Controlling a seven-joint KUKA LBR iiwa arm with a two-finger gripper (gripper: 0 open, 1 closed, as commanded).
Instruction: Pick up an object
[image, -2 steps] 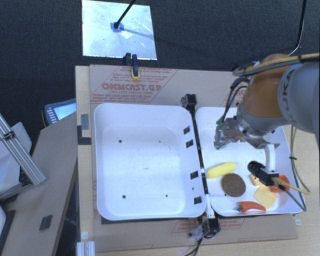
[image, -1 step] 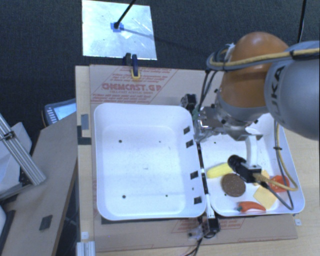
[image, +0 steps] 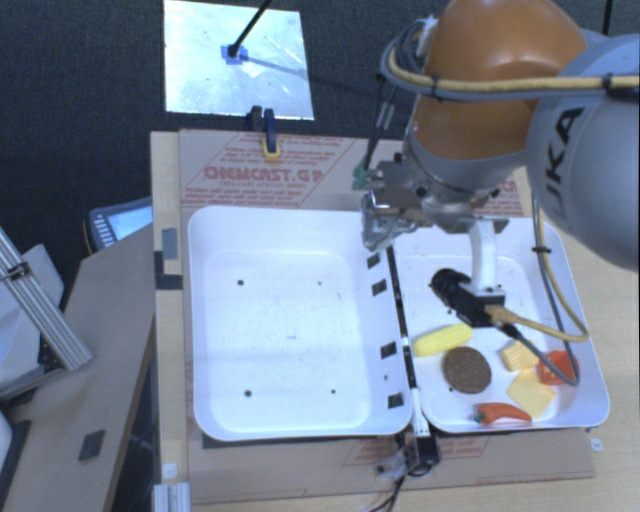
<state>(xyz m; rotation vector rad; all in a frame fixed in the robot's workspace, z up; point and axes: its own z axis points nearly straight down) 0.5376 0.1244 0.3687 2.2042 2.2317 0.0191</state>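
My gripper (image: 381, 228) hangs over the back left corner of the right bin (image: 583, 340), close to the divider between the two bins. It stays well behind the objects, and nothing shows in it. At the front of that bin lie a yellow banana-shaped piece (image: 442, 340), a brown round disc (image: 467, 370), two pale yellow blocks (image: 518, 355) (image: 531, 393), an orange-red piece (image: 556, 369) and a small red-orange pepper (image: 502, 413). The arm's large orange and grey body hides the back of this bin.
The left bin (image: 275, 325) sits beside the right one on a cardboard sheet (image: 262, 172). A yellow clamp (image: 268, 135) holds the sheet's back edge. A shiny square plate (image: 238, 58) lies behind it. A metal rail (image: 35, 300) stands far left.
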